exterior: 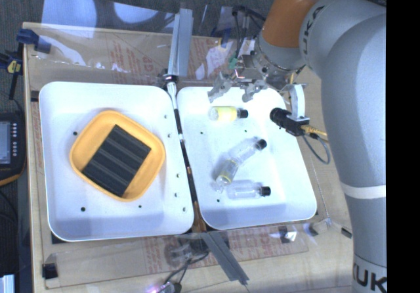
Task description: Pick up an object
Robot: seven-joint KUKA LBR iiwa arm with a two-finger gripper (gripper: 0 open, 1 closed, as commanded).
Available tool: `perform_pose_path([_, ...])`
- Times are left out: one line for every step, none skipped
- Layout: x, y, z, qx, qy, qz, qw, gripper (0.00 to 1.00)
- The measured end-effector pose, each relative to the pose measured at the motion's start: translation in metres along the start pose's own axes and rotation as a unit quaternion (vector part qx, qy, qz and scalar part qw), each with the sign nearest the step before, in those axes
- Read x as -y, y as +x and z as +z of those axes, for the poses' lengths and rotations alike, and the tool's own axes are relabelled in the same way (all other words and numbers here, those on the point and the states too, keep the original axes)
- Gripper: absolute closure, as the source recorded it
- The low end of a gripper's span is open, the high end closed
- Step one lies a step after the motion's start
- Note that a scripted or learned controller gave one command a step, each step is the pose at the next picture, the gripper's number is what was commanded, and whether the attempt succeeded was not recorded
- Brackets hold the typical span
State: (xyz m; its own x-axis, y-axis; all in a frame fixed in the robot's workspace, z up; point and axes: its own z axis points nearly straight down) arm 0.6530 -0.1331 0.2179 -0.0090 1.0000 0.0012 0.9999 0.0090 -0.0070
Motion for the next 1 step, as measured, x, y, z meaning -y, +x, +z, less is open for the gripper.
perform_pose_path([0.0853,-0.008,0.1232,0.0,0.0,-0.124,0.9923,0.0])
